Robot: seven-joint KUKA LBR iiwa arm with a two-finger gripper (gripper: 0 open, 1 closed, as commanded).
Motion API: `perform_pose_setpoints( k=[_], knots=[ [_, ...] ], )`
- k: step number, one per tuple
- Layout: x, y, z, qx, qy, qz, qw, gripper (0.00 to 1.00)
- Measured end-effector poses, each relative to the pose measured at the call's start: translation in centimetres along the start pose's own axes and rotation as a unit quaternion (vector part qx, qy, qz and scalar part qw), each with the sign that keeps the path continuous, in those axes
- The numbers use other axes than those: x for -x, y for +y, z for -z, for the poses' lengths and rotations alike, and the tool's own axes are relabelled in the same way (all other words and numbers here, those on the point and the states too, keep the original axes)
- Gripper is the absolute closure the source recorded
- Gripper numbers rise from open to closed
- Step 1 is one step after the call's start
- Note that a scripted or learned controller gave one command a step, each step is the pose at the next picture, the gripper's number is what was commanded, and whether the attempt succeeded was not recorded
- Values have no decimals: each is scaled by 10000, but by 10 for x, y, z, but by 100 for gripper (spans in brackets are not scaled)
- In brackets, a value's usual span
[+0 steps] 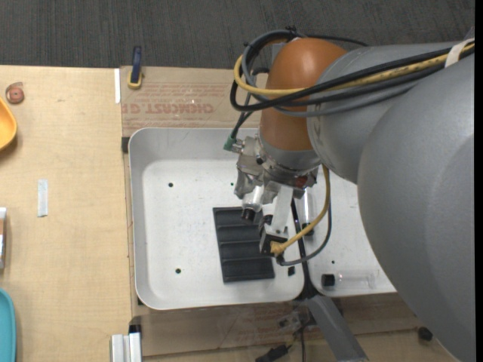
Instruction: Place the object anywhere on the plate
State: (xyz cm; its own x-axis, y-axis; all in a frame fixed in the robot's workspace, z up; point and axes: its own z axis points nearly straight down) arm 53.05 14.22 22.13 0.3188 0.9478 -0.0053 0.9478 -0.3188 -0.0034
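In front of me the object (243, 249) is a flat black rectangular piece with raised ridges running across its short width, dividing it into about three bands. It lies flat on the floor of the white bin (162, 225), in the bin's right half and toward the near wall. Its long axis runs from far to near, tilted slightly so the near end sits a little further right than the far end. Its upper right corner is hidden under my tool (255, 216), so I cannot tell whether anything touches it there. The rest of its surface looks matte and unmarked.
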Motion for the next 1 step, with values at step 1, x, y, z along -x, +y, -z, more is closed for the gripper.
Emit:
perform_pose_setpoints(
  k=[1],
  knots=[
    [-27, 33, -6, 4, 1, 851, 9964, 100]
  ],
)
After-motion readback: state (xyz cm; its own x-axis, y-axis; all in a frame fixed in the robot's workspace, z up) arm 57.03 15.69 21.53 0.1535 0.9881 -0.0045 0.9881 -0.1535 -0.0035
